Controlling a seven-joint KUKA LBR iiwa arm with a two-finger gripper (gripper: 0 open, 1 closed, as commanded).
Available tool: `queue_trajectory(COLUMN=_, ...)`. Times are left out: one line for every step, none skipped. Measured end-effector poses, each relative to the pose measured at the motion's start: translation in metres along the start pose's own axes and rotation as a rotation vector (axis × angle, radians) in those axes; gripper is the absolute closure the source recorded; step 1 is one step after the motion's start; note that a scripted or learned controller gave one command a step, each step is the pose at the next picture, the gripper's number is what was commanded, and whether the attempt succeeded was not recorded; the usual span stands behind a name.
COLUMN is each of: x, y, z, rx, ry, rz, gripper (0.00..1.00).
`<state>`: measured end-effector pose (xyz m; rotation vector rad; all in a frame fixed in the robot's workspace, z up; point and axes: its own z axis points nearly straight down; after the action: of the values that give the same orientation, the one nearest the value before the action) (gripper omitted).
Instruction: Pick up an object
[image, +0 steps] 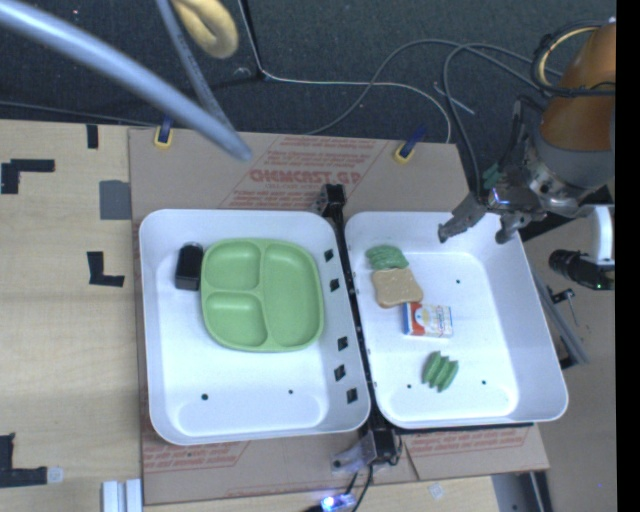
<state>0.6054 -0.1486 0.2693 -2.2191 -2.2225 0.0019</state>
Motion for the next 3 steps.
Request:
queue_trajectory(x=0.003, y=0.006, z=0.046, rx=0.004, ry=0.0, rz=-0.001, gripper=0.0)
queue_trajectory(x=0.0, y=0.008, z=0.11, rx=0.006, ry=0.0, rz=0.0, gripper=0.0)
queue_trajectory(x=0.002, y=0.002, z=0.174, rx=0.007, ry=0.0, rz=0.0, gripper=0.0)
